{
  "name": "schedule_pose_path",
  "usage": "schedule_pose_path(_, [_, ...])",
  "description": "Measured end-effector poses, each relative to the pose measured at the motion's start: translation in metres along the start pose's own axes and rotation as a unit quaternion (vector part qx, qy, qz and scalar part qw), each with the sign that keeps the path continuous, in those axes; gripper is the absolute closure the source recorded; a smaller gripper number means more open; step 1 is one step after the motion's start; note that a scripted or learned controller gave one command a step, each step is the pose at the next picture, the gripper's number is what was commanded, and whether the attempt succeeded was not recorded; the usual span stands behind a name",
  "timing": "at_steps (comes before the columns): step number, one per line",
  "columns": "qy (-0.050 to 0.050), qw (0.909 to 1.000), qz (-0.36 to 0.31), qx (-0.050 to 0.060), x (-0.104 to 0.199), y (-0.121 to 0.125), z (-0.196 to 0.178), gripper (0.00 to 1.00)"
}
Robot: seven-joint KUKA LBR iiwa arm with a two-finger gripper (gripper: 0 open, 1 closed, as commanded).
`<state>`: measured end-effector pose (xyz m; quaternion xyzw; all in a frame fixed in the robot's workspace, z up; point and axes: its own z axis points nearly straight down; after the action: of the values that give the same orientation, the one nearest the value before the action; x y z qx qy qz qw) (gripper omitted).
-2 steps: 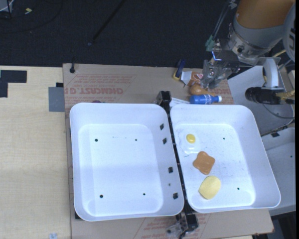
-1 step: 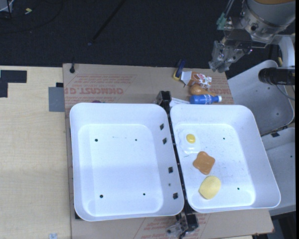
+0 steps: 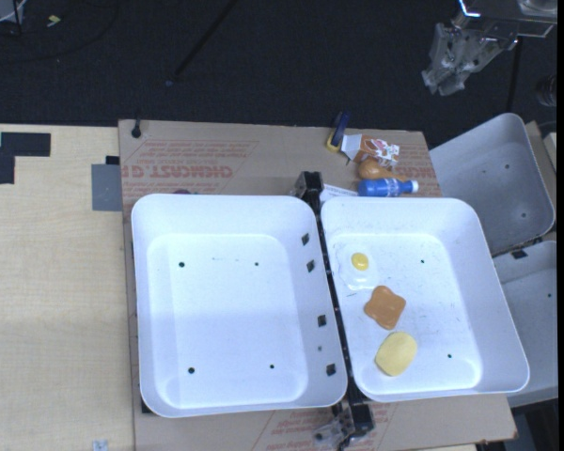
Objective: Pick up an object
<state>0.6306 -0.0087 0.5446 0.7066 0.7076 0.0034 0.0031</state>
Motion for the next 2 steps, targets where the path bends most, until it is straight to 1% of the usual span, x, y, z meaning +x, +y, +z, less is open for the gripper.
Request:
schedule_pose_path(1, [0.002,1.0000,-0.005,0.007,0.108,-0.070,0.019,1.00])
schedule_pose_path(2, [0.001,1.0000,-0.003,0.006,0.171,-0.098,0.006,1.00])
